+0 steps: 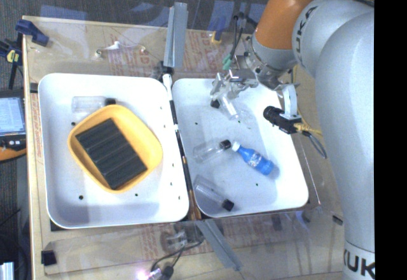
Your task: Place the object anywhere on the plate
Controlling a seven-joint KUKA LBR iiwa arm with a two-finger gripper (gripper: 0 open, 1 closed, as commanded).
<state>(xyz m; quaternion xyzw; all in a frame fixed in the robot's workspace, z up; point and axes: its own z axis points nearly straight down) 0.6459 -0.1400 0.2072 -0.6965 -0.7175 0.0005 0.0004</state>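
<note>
A small blue plastic bottle (255, 160) lies in the right white bin (289, 193), below and apart from the metal gripper (224, 99); finger state cannot be told. Clear vials (212, 193) lie beside the bottle. The yellow plate with a dark ribbed centre (114, 147) sits in the left bin (51, 202).

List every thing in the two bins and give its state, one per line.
Plate: yellow, in the left bin, a dark ribbed slab lying on it.
Slab: flat on the plate.
Blue bottle: on its side in the right bin.
Clear bottle: on its side near the right bin's front edge.
Gripper: low over the right bin's far end.
</note>
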